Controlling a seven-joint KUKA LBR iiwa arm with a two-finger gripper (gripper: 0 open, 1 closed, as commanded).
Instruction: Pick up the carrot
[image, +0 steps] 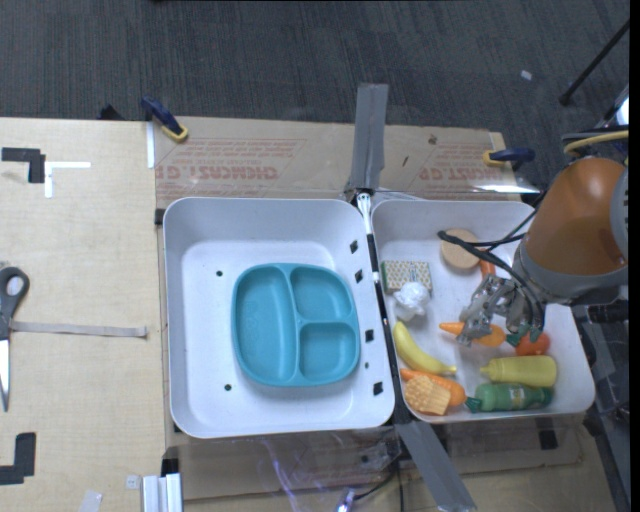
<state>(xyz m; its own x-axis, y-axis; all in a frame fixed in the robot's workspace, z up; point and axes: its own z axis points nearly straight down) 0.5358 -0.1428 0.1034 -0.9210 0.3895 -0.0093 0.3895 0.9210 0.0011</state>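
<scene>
1. Hovering low over the right bin (570, 400), the gripper (487, 322) sits right on top of the carrot (474, 329); the orange body shows just under and to the left of the fingertips, with its thin tip poking out leftward, away from the arm.
2. Whether the fingers are open, closed, or actually clamped on the carrot I cannot tell: the metal linkage hides the contact, so I would not call it held.
3. The carrot's long axis runs roughly left to right, slightly tilted, pointing from the gripper toward the divider between the two bins. My judgement is that a grasp across the thicker end, the part beneath the gripper, suits this lie best.
4. Crowding is the main worry. On the arm's side of the gripper, touching or nearly so, is a red-orange piece (531, 344); just nearer the camera lies the yellow bottle (519, 372), with the green bottle (511, 397) beyond it against the near wall.
5. Left of the gripper, near but apart, are the banana (419, 350) and a white crumpled object (411, 295); farther back is a tan disc (460, 250).
6. Open room is straight up, so a vertical lift looks safest.
</scene>
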